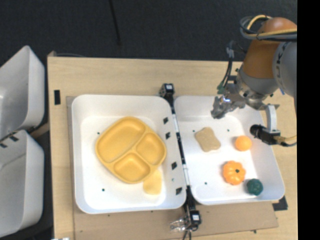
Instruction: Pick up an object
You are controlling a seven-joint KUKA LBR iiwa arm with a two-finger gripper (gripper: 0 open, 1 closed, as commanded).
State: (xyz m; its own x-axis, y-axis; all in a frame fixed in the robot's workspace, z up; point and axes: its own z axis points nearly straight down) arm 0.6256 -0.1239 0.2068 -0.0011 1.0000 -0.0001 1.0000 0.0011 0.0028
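The end effector (220, 109) hangs over the upper part of the right bin (200, 184), nothing seen in it; whether it is released or clenched cannot be told. Just below lies a tan biscuit (207, 139). Right of that is an orange ball (243, 143), lower a pumpkin (233, 172) and a green ball (254, 186). This looks like the approach step: next, it must choose a target, centre above it and descend.

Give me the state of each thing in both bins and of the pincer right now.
Pincer: above right bin's far edge, holding nothing visible.
Tan bread-shaped slice: lying flat, right bin, untouched.
Small orange ball: resting, right bin.
Orange toy pumpkin: upright, right bin.
Dark green ball: resting in the right bin's near corner.
Yellow three-compartment plastic plate: right side up, left bin.
Pale yellow flat piece: lying beside the plate.
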